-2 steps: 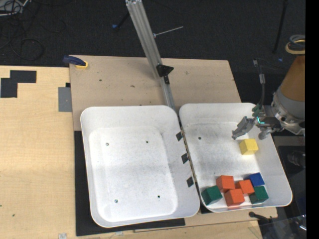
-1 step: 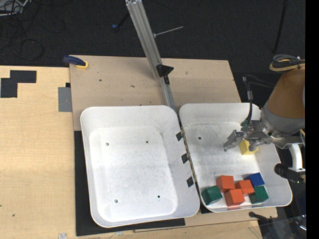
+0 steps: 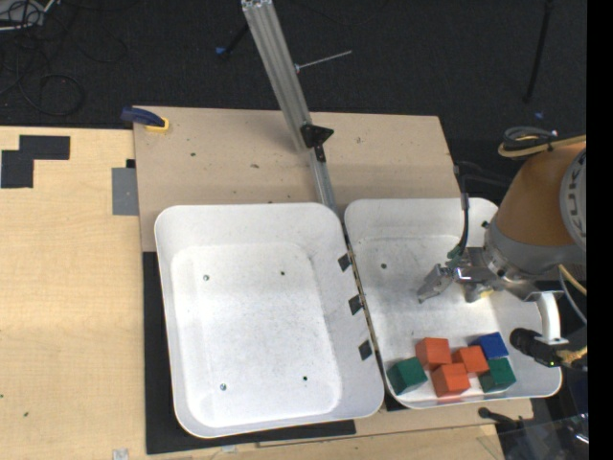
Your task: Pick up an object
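Note:
Several small blocks lie clustered in the near corner of the right bin (image 3: 402, 228): three orange blocks (image 3: 450, 379), two green blocks (image 3: 407, 374) and one blue block (image 3: 492, 344). My gripper (image 3: 448, 292) hangs over the middle of that bin, a little behind the cluster and apart from it. Its fingers (image 3: 427, 287) are spread open with only bare bin floor between them. The orange-banded wrist (image 3: 536, 209) reaches in from the right.
The left bin (image 3: 249, 314) sits beside the right one, joined by black clips (image 3: 352, 303). A slanted aluminium post (image 3: 283, 75) rises behind the bins. A blue and yellow clamp (image 3: 146, 118) lies at the bench's far left corner.

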Robot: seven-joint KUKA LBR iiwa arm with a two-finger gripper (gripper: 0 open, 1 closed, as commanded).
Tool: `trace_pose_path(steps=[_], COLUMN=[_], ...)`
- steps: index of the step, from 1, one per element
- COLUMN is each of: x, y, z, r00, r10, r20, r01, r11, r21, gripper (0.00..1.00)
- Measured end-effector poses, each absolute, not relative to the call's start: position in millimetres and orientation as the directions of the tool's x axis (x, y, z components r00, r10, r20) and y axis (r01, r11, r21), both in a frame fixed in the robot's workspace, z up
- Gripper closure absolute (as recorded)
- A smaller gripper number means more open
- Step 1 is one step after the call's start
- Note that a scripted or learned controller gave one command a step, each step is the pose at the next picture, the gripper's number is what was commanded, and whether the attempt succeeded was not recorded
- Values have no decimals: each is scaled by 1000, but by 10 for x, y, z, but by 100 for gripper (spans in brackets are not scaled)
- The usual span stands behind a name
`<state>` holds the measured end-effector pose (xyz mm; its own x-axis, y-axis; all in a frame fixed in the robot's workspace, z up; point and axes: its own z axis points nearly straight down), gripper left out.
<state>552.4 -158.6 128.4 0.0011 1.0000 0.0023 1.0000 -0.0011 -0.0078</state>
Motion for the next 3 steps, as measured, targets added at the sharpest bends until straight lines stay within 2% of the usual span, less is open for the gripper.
trace_pose_path(steps=[1,2,3], x=[5531,5527,5526], y=[-1582,-1592,-1610], z=[912,1019,1650], r00=[2,10,1], r10=[1000,1000,1000], r20=[1,3,-1], r01=[1000,1000,1000], r11=[-2,-9,-1], r21=[-2,-2,3], gripper=[0,100,100])
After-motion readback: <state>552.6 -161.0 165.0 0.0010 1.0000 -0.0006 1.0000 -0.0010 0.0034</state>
